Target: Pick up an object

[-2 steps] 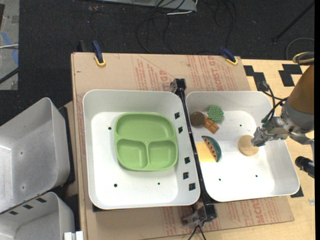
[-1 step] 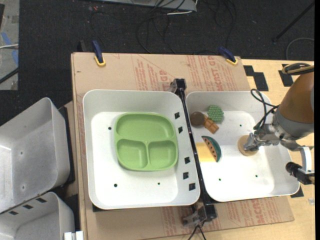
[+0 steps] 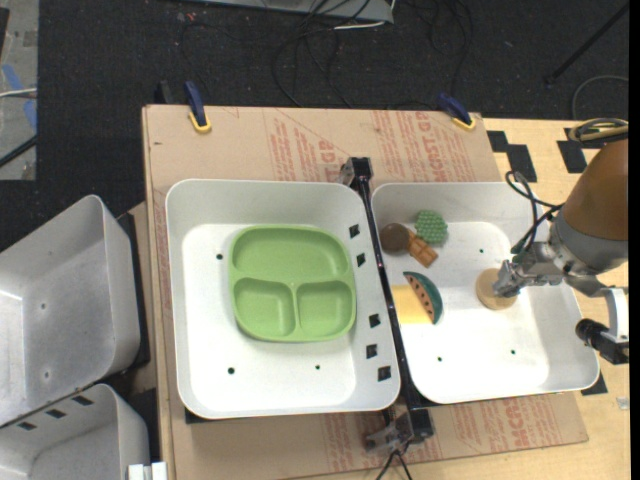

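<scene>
The gripper [image 3: 510, 280] sits low in the right bin [image 3: 560, 368], right over a tan disc [image 3: 493, 294] near the bin's right half; its opening cannot be told. Along the bin's left wall cluster a green knobbly piece [image 3: 431, 226], a brown lump [image 3: 396, 236] and a melon slice [image 3: 424, 296]. A green tray [image 3: 292, 283] fills the left bin [image 3: 200, 368].
</scene>
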`<move>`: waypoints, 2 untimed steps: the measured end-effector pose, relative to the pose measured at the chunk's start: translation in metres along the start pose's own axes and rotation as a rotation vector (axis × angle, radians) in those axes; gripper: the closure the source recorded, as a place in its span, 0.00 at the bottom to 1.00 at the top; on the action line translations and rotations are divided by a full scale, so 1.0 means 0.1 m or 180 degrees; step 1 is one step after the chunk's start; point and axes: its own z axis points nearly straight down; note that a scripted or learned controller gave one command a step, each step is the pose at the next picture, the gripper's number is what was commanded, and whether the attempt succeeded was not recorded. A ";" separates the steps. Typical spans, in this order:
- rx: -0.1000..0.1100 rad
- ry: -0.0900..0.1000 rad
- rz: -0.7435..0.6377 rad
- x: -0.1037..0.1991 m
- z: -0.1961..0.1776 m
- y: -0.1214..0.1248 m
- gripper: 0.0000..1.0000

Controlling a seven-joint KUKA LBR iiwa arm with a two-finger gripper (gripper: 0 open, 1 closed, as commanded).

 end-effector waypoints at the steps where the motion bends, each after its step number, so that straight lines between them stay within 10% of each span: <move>1: 0.0018 0.0005 -0.0017 0.07 -0.60 0.03 1.00; 2: 0.0019 0.0005 -0.0017 0.06 -1.03 0.05 1.00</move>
